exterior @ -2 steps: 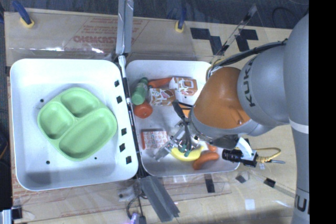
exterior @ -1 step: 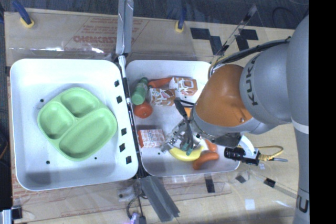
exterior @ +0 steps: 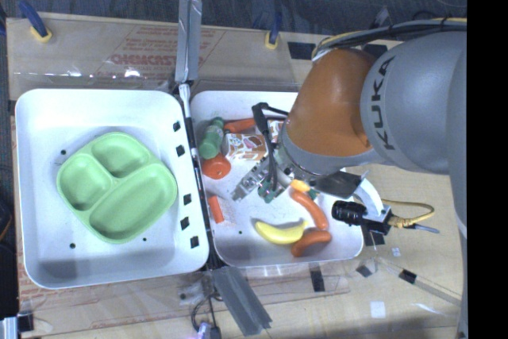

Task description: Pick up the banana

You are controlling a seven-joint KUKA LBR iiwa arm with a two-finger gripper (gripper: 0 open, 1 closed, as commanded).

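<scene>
One banana (exterior: pixel 279 231) in right bin (exterior: pixel 238 254); one green tray (exterior: pixel 117 185) left

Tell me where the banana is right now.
The banana lies in the right bin, near its front edge, beside an orange sausage and below the gripper.

Banana (exterior: pixel 279 232): yellow, curved, lying flat on the floor of the right bin (exterior: pixel 238 250), near its front wall, ends turned up, free of any grip.

The bench (exterior: pixel 95 44) (wooden) bears two white bins (exterior: pixel 40 171) side by side.
</scene>
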